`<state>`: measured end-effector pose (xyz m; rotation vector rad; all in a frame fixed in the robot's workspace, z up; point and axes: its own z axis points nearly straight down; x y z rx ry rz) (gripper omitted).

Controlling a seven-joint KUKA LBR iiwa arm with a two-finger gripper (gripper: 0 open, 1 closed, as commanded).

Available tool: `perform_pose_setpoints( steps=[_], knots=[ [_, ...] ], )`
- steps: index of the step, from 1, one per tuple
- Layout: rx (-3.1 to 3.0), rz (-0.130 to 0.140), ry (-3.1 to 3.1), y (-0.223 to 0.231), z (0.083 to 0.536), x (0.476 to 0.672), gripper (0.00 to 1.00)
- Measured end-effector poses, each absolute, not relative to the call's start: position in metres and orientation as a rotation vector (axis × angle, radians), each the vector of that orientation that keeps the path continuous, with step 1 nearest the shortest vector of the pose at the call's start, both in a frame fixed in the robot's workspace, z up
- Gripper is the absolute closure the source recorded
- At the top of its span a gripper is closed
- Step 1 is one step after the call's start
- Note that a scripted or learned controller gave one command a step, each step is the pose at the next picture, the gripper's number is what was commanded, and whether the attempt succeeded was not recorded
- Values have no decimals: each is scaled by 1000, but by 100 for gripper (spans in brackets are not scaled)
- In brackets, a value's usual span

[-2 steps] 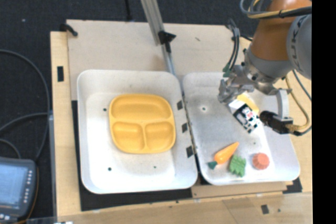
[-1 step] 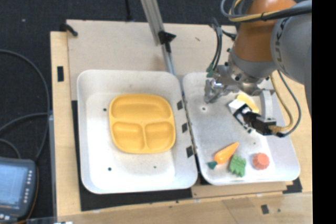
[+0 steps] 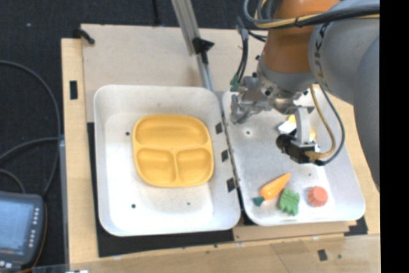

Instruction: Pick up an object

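Carrot (image 3: 275, 186), at five o'clock, is judged light, rigid; mid-body grasp is advised; pincer (image 3: 246, 105) state cannot be told.

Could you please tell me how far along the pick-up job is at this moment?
Done: the arm has reached over the right bin. In hand: nothing visible; the gripper sits near that bin's far left corner. Left: the carrot, green toy and orange-red piece lie unpicked at the near edge.
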<state>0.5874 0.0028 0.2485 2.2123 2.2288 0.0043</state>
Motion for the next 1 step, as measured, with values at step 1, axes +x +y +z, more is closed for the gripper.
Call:
perform_pose_setpoints(
  steps=[1],
  knots=[
    [2212, 4, 2231, 61, 256, 592, 100]
  ],
)
